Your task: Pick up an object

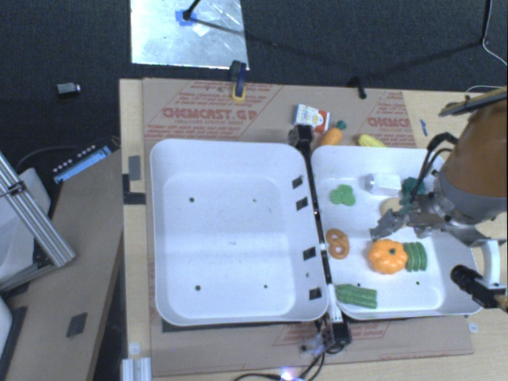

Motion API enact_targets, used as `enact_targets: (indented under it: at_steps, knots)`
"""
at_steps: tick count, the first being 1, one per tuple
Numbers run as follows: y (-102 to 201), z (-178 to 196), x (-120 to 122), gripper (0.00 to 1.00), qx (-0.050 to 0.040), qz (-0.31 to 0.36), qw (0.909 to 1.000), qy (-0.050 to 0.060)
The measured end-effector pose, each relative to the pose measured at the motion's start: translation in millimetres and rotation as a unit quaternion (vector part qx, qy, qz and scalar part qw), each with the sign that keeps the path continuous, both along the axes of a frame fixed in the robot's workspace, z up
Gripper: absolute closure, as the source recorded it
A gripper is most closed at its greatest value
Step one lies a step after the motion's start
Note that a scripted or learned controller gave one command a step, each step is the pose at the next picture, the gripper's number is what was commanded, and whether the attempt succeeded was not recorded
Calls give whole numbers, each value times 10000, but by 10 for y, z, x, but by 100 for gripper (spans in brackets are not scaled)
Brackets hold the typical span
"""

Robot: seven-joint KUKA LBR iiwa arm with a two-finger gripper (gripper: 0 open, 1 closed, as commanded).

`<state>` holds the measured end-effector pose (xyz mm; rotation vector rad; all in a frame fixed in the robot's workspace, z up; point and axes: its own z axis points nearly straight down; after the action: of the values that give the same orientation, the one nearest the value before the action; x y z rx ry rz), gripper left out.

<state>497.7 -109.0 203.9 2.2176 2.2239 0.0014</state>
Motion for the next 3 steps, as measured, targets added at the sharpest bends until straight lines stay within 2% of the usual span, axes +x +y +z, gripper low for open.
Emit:
enact_targets:
  at_steps: [1,2,3]
  knots:
    - [-65,-1013,78,0,-31,-15,10000,-63]
    - [-265,-1175,1303,0,-19,24,10000,-64]
    - [-259,-1060,1269,100,-2,16,10000,-37]
